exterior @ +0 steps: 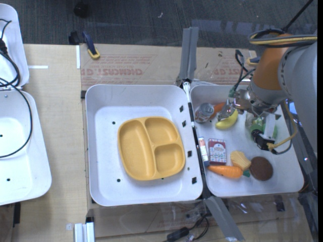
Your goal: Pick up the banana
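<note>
bench (55, 59) | left white bin (96, 135) | right white bin (282, 183) | side by side, touching

The arm (298, 69) enters from 3 o'clock, its thick grey body filling the upper right. An orange band (270, 67) rings it just above the wrist, and a yellow cable loops over the top of that band. From there the wrist slants down toward 8 o'clock, ending in the gripper (229, 112) with its 2 fingers. The fingers are closed on the banana (227, 120), its yellow body showing between and below them.
</note>
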### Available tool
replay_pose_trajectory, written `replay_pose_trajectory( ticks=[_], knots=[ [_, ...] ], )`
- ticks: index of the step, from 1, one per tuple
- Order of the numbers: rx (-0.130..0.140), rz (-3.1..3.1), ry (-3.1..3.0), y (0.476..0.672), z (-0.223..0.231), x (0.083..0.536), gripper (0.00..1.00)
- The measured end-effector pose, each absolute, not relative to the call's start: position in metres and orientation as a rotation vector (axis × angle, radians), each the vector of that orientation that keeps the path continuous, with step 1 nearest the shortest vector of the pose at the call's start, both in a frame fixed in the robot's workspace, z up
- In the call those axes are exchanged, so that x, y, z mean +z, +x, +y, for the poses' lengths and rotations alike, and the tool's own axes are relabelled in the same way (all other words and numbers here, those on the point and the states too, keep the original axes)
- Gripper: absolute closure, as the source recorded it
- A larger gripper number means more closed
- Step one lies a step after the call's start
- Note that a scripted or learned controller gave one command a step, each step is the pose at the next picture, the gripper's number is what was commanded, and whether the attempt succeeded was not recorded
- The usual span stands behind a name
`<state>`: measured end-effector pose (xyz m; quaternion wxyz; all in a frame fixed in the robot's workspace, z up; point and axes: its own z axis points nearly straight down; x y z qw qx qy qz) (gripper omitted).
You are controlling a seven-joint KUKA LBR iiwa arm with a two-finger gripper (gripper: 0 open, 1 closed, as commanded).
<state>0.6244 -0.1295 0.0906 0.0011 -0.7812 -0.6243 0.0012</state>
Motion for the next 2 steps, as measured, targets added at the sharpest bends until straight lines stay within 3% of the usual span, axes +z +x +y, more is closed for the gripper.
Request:
replay_pose_trajectory(
  ticks=[1, 2],
  knots=[
    [0.009, -1.961, -2.450, 0.624, -0.130, 0.098, 1.00],
    [0.007, -1.969, -2.447, 0.648, -0.046, 0.201, 1.00]
  ],
)
